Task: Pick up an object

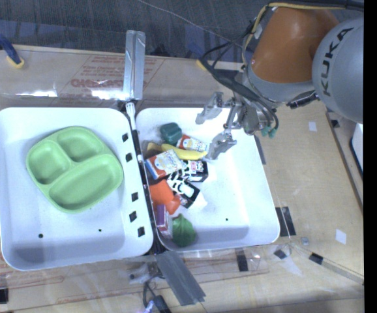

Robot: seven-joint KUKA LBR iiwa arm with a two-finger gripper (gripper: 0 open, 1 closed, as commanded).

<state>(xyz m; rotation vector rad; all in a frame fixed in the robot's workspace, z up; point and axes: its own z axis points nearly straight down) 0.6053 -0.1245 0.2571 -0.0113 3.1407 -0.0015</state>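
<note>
My gripper (215,128) hangs over the back of the right bin (241,201), fingers spread open with nothing between them. One fingertip (205,115) is up near the bin's back wall, the other (218,146) lower, just right of the pile. The pile lies along the bin's left side: a dark green block (171,133), a yellow banana (187,152), a black-and-white patterned packet (187,178), an orange item (164,197) and a green round piece (183,231) at the front.
The left bin (19,240) holds a light green divided plate (75,168). A grey divider bar (134,64) runs up between the bins. The right half of the right bin's floor is bare white.
</note>
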